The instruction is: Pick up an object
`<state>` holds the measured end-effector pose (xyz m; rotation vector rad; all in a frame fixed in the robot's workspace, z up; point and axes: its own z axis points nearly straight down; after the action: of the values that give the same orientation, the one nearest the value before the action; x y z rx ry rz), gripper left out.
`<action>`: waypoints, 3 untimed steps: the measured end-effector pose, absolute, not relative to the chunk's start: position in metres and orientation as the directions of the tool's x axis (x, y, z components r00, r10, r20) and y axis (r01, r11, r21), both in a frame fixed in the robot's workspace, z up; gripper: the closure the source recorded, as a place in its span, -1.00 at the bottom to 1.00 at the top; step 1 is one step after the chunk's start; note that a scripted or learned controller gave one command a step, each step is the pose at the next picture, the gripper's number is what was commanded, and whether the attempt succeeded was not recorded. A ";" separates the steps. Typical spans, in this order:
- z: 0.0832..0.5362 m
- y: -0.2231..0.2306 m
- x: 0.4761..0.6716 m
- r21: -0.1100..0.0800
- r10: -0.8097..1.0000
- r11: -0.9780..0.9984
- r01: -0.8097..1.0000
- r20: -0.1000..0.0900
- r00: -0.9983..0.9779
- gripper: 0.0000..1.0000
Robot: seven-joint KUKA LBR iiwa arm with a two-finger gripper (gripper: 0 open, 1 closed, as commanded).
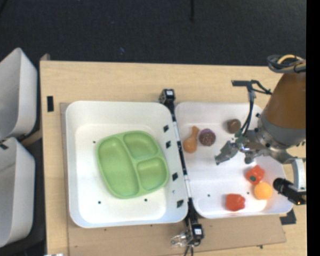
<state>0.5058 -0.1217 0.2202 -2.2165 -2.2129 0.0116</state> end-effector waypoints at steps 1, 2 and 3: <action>0.226 -0.121 0.508 0.001 1.000 0.001 1.000 -0.001 -0.001 -1.00; 0.183 -0.128 0.509 -0.001 1.000 -0.001 1.000 -0.001 0.001 -1.00; 0.134 -0.131 0.499 -0.004 1.000 -0.001 1.000 0.000 0.001 -1.00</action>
<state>0.4986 -0.1307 0.1338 -2.2214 -2.2181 0.0046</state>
